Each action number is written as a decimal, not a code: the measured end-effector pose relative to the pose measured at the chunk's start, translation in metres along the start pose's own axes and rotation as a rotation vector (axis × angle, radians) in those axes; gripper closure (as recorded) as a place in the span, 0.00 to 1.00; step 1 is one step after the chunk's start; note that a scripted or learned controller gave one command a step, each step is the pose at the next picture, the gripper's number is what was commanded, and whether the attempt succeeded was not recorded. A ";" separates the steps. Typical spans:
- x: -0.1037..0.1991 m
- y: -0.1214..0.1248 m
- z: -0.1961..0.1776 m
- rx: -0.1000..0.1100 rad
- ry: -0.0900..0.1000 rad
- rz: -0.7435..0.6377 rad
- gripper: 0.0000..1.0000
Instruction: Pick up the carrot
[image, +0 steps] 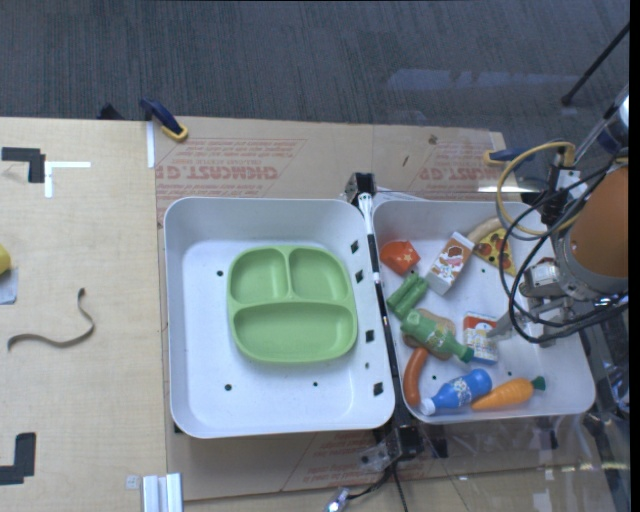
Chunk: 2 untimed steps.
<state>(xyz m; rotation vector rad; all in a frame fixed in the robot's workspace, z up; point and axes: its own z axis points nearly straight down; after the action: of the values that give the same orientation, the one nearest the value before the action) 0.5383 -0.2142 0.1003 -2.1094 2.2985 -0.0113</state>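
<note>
The carrot (503, 394), orange with a small green top, lies along the front wall of the right bin (570, 395), pointing left toward a blue bottle (458, 392). My gripper (530, 312) hangs over the right side of that bin, wrapped in black and yellow cables. It is up and slightly right of the carrot, clearly apart from it. The grey arm with its orange band (605, 225) comes in from the right edge.
The right bin also holds a red tomato (399, 256), a milk carton (450, 262), a pizza slice (494, 245), a green pepper (407, 297), a green bottle (440, 337), a small carton (481, 336) and an orange sausage (414, 372). A green divided plate (293, 303) sits in the left bin (190, 330).
</note>
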 end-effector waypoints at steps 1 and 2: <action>-0.003 0.053 -0.001 0.001 0.006 -0.242 0.00; -0.013 0.053 -0.001 0.003 0.008 -0.562 0.00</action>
<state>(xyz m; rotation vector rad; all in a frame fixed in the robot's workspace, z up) 0.4867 -0.1971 0.1000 -2.6699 1.6268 -0.0327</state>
